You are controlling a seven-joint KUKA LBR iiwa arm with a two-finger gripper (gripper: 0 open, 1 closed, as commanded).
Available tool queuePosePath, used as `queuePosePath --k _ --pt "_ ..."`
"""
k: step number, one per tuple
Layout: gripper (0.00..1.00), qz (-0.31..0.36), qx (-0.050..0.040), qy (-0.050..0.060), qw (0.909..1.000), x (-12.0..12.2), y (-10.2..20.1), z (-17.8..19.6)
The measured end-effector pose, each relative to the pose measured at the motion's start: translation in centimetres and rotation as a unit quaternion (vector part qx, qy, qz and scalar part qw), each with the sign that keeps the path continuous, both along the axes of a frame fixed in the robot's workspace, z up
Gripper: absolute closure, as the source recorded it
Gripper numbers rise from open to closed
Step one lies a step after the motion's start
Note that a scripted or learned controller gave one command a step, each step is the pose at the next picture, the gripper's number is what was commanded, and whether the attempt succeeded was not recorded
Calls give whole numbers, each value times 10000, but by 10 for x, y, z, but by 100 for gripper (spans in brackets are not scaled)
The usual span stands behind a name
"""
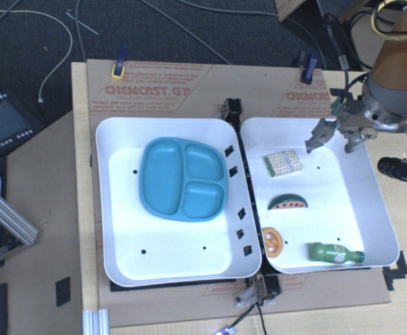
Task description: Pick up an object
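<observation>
My gripper [336, 139] hangs over the far part of the right bin [371, 187], its two fingers spread open with nothing between them. A small patterned packet [283, 162] lies to its left and a little nearer. A watermelon slice [287, 202] sits below the packet. A pretzel [271, 241] rests at the bin's near left corner. A green bottle [335, 253] lies on its side along the near edge.
The left bin [119, 243] holds a blue divided plate [183, 179]. Black clips [239, 215] line the seam between the bins. Cables cross the dark floor at the back, and a cardboard sheet [189, 82] lies under both bins.
</observation>
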State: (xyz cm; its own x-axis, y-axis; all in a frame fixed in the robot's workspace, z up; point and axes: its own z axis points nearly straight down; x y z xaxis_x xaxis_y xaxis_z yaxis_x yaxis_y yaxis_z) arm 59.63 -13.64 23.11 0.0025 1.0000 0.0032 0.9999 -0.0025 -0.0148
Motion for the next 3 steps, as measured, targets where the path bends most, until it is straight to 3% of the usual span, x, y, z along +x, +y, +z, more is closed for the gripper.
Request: queuePosePath --k 1,3 --pt "0 15 -11 -69 10000 3 0 8" --pt "0 12 -3 -36 10000 12 7 -105"
